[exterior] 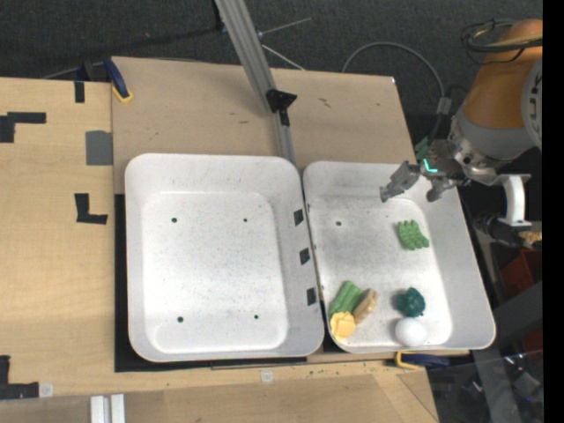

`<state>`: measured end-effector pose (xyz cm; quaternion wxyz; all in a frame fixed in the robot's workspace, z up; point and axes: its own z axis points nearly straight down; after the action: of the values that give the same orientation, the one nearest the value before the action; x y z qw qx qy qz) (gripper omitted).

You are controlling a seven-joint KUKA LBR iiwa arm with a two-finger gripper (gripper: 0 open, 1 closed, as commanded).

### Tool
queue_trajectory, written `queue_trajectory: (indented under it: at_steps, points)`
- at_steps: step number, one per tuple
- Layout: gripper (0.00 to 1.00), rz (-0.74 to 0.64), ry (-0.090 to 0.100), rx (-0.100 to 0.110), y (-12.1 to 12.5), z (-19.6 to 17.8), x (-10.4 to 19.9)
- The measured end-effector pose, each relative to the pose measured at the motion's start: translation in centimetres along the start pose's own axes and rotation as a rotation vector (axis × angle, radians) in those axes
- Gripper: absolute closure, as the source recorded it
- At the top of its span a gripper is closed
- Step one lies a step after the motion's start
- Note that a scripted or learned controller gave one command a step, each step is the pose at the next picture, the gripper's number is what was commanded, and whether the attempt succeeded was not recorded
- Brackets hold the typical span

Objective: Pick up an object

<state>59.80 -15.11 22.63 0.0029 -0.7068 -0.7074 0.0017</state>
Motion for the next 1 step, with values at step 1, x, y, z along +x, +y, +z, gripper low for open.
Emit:
queue_trajectory:
  at_steps: [1]
  points:
    - [0.0, -0.002, -0.001, -0.005, 0.1, -0.27, 0.0]
